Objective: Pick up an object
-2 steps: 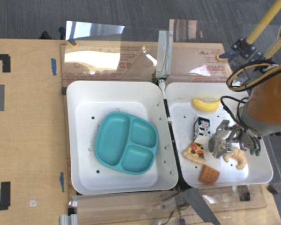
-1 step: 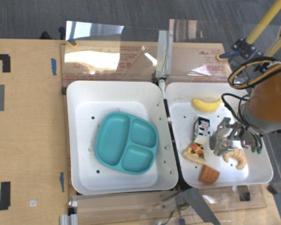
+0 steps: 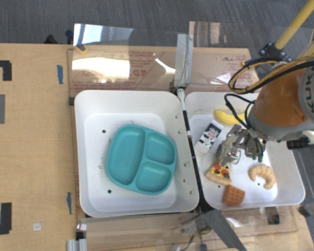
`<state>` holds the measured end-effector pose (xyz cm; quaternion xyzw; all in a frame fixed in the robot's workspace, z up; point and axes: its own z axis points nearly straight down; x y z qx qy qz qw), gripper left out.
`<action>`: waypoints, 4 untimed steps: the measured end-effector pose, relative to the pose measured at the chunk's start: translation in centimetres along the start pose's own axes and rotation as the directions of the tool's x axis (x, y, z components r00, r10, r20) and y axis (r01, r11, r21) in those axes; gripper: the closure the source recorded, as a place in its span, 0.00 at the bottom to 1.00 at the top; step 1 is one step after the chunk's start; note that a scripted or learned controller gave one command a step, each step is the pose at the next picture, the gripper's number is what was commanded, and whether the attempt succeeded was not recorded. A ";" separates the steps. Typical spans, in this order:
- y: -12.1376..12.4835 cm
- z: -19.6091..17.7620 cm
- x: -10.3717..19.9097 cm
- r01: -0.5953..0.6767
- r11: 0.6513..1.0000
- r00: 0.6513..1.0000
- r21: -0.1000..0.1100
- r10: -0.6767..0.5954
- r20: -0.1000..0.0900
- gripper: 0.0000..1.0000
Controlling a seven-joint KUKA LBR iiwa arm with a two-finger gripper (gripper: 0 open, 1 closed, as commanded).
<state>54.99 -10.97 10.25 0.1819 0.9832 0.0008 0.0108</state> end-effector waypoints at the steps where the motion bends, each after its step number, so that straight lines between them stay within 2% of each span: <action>1: 5.8 -8.6 3.8 -0.186 0.982 0.982 0.003 0.187 -0.012 1.00; 2: 5.7 -9.4 3.7 -0.188 0.982 0.982 0.005 0.188 -0.010 1.00; 3: 5.6 -9.2 8.7 -0.440 0.898 0.898 0.014 0.440 -0.017 1.00; 4: 5.7 -10.2 8.5 -0.439 0.899 0.899 0.011 0.439 -0.013 1.00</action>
